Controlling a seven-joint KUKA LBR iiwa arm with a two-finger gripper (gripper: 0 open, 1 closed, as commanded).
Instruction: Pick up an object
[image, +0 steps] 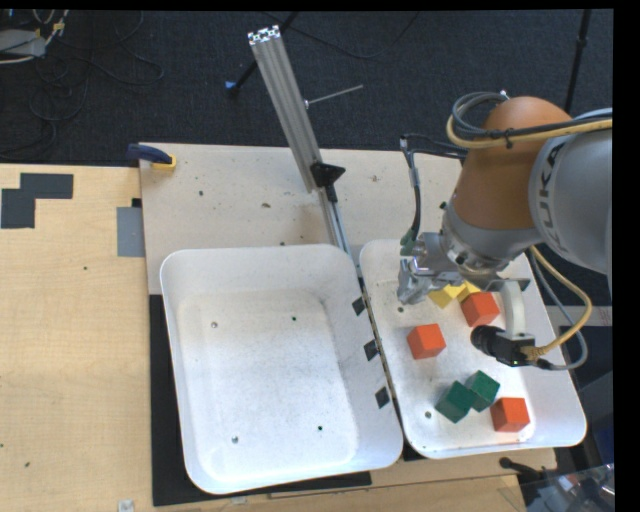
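Tool (412, 283) low in the right bin (560, 425), upper-left part, just beside the yellow block (447, 294). Fingers: cannot tell from this angle.

Blocks cluster right of frame centre: an orange cube (427, 340) mid-bin, another (481, 307) by the yellow, a third (511, 413) lower right; two green cubes (468, 396) touching.

Judgement: yellow sits crowded against orange; the lone mid-bin cube offers cleaner flanks. Square up, descend straight.

Cubes matte, sharp-edged, likely rigid. Bins smooth white, speckled, shallow, rounded corners.

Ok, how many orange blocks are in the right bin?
3: one mid-bin, one just right of the claw, one at the near right corner. The arm may hide more.
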